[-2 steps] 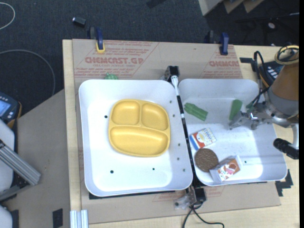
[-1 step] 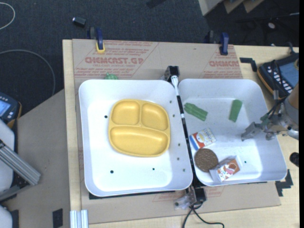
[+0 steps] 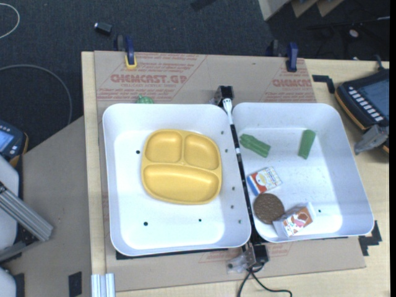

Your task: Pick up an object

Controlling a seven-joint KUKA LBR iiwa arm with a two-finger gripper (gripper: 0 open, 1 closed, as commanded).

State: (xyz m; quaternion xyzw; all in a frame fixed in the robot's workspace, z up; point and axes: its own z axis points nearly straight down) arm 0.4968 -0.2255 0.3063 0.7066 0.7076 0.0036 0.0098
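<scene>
We see in the right shallow white bin (image 3: 346, 166) two green plastic blocks: one (image 3: 255, 145) lies slanted, long axis left-far to right-near; the other (image 3: 306, 144) points almost far to near. Nearer lie a small white-and-red packet (image 3: 264, 179), a brown round disc (image 3: 268, 207) and a red-and-white carton (image 3: 294, 221). The left bin (image 3: 120, 184) holds a yellow divided plastic plate (image 3: 182, 166).

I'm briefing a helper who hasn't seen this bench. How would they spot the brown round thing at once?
Look at the right-hand white bin, the one without the yellow divided plate. Near its front edge, close to the seam between the bins, lies a flat brown disc, between two small red-and-white packets. It is the only round, dark item there; the two green blocks lie farther back.
</scene>
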